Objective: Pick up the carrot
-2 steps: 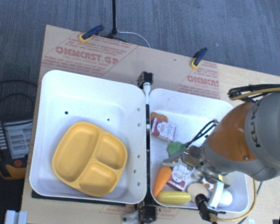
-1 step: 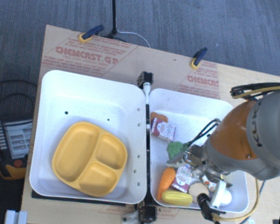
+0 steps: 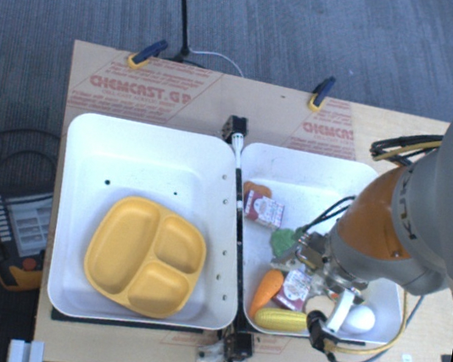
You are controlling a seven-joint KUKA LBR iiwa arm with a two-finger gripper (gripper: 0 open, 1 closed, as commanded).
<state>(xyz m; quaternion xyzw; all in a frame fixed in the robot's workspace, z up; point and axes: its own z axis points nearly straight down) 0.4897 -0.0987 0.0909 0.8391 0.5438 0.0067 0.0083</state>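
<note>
Overhead, two white bins sit side by side on the counter (image 3: 139, 88). One yellow divided tray (image 3: 145, 255) lies in the left bin (image 3: 93, 154). Inside the right bin (image 3: 331, 172) lies one carrot (image 3: 267, 287), near the front-left corner, just beside one yellow corn cob (image 3: 281, 319). One red snack packet (image 3: 263, 205), one green item (image 3: 284, 241) and one white egg (image 3: 361, 318) share that bin. Just right of the carrot hangs the gripper (image 3: 309, 286), over a small red-and-white packet (image 3: 294, 289); whether it is clenched or released, I cannot tell.
</note>
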